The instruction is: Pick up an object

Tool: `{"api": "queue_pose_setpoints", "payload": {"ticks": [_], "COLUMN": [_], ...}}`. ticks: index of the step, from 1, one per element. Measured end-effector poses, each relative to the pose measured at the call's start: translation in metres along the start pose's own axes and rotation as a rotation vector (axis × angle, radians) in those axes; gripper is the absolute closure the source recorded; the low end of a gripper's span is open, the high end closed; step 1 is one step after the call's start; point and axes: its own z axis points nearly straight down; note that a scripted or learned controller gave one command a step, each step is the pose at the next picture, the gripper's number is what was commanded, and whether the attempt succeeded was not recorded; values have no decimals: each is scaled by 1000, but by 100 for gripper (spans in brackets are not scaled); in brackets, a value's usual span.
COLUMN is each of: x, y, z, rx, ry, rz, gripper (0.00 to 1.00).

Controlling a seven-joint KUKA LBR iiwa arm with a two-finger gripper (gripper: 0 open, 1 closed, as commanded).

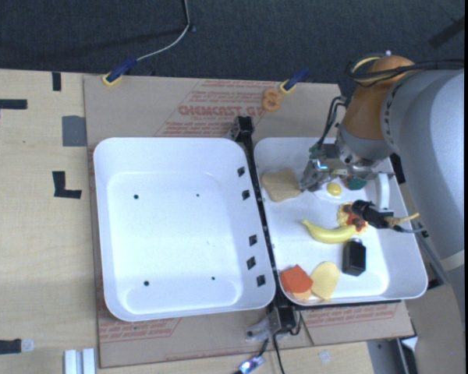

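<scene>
My gripper [313, 176] hangs low over the far part of the right bin [402, 287], just right of a flat tan slice [280, 185] that lies by the divider. A small yellow piece [335, 187] and a teal piece [356, 182] lie right beside the gripper. In the bin's middle lies a yellow banana [326, 231], with a small red and yellow item [349, 215] at its right tip. Nearer the front are a black block [354, 257], a red-orange block [296, 279] and a pale yellow rounded piece [325, 278]. I see nothing between the fingers.
The left bin [109, 209] stands beside the right one, with a black clip strip [253, 209] along their shared wall. Both rest on a cardboard sheet [210, 111]. The grey arm [429, 146] covers the right bin's far right corner.
</scene>
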Motion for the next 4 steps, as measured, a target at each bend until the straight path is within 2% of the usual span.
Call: {"api": "queue_pose_setpoints", "payload": {"ticks": [1,2,3,4], "x": [-37,9,19,16], "y": [-2,23,24,23], "z": [-179,-264,-344,-433], "rx": [-16,-10,-9,-9], "ry": [-5,1,0,-1], "rz": [0,-7,-3,-3], "gripper": [100,100,100,100]}}
